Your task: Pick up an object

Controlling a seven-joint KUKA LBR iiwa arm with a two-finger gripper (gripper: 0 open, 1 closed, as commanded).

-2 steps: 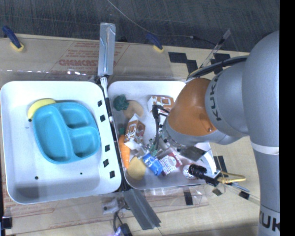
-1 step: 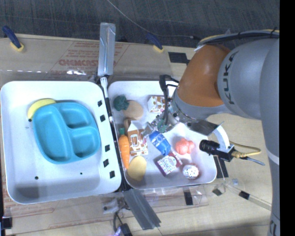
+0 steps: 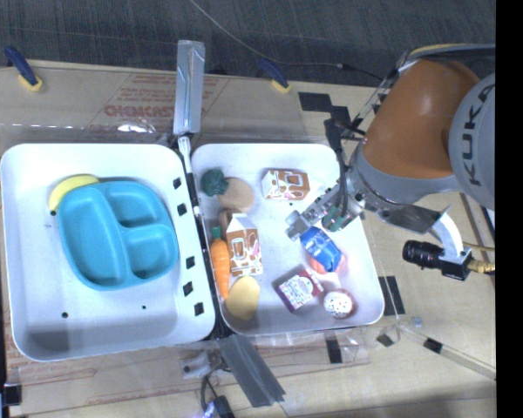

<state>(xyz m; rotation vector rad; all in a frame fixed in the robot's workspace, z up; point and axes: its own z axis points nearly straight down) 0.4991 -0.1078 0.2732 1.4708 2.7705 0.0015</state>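
My gripper (image 3: 312,220) hangs over the right bin (image 3: 357,273), in its right-middle part. Directly below and touching it in the image lies a blue packet (image 3: 323,251). A small orange-and-white carton (image 3: 285,184) lies up-left of the gripper. A second, similar carton (image 3: 242,246) sits in the bin's middle left. A maroon packet (image 3: 297,290) and a white speckled ball (image 3: 338,303) lie near the bin's front edge.
A carrot (image 3: 220,266), a yellow lemon (image 3: 242,296), a tan lump (image 3: 236,196) and a dark green piece (image 3: 213,182) line the right bin's left side. The left bin (image 3: 26,320) holds a blue divided tray (image 3: 118,232) with a yellow banana (image 3: 71,187) behind it.
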